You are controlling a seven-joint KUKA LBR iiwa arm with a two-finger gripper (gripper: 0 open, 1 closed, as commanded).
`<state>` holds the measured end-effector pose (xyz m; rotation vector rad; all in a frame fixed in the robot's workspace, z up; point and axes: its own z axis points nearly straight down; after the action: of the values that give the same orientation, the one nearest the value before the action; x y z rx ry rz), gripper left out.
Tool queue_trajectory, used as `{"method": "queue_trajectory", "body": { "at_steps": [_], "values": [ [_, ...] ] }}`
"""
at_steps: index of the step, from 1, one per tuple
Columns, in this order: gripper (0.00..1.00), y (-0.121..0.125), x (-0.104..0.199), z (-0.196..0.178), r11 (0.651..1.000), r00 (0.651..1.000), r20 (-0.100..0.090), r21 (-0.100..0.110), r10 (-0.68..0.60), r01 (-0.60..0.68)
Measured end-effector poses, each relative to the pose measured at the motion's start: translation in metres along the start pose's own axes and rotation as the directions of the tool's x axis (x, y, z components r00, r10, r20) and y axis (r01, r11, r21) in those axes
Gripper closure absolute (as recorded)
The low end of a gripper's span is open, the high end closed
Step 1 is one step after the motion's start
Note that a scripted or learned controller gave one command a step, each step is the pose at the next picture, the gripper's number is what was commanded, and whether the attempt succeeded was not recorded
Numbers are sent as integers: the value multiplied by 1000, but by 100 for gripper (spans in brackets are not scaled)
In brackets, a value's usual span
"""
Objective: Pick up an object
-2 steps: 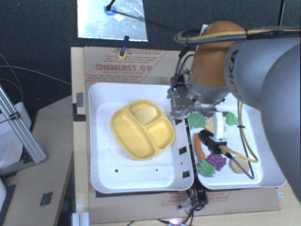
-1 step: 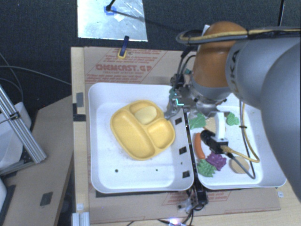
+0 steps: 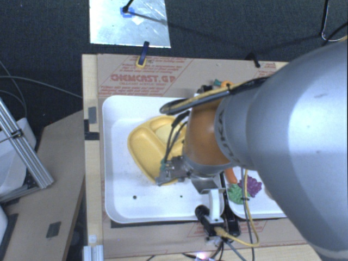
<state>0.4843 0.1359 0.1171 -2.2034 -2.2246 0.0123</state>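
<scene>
One large yellow rounded plastic object [image 3: 148, 145] lay in the left white bin [image 3: 117, 162], left of frame centre, its long axis running from upper right to lower left. Right beside it, at its lower right edge, sat the grey arm's end effector [image 3: 173, 170], seemingly touching the yellow shell; whether it stood apart or together could not be told. Farther right, an orange carrot-like piece [image 3: 231, 174], a green bit [image 3: 235, 192] and a purple grape-like cluster [image 3: 253, 186] lay in the neighbouring bin. The bulky arm [image 3: 283, 145] hid much between.
</scene>
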Motion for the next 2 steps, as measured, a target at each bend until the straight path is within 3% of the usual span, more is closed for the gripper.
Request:
{"method": "queue_trajectory", "body": {
  "at_steps": [1,2],
  "values": [
    [0,56,40,30,1000,1000,4,-29,7,-7],
    [0,8,47,29,999,1000,3,-34,14,-14]
  ]
}}
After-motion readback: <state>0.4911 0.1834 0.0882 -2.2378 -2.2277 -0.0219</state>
